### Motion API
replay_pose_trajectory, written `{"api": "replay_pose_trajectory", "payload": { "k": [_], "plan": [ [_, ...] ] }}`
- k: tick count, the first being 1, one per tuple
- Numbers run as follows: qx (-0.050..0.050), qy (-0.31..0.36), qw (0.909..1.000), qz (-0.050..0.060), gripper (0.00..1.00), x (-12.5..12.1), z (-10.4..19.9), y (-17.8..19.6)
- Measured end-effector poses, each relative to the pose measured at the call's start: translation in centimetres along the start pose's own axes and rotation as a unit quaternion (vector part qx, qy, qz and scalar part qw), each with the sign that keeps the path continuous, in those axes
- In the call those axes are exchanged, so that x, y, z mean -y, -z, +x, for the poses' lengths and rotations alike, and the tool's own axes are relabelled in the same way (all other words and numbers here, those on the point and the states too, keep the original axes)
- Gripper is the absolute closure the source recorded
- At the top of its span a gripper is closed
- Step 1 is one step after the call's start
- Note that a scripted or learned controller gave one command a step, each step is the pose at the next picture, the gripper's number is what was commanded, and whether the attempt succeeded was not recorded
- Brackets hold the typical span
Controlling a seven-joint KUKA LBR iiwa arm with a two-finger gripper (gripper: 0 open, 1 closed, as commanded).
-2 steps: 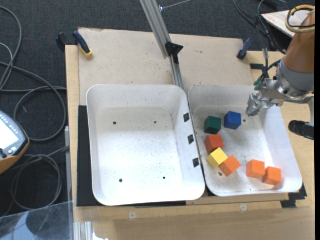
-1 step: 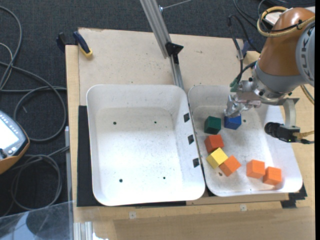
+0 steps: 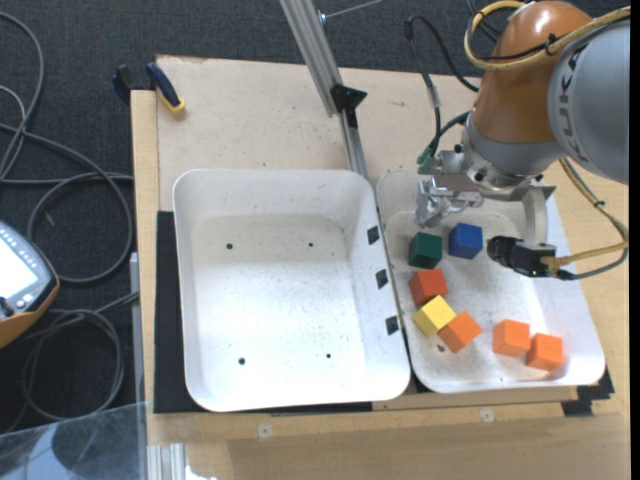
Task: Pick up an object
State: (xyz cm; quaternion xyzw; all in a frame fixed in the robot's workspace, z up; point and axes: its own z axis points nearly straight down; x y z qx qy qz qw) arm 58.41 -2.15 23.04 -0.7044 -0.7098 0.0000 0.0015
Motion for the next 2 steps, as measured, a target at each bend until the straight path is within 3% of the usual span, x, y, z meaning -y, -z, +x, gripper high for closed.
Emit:
{"api": "replay_pose_trajectory", "payload": {
  "k": [2],
  "plan": [
    [0.000,0.000,1.0000,0.001,1.00,0.6,10.5,0.3]
  ]
}}
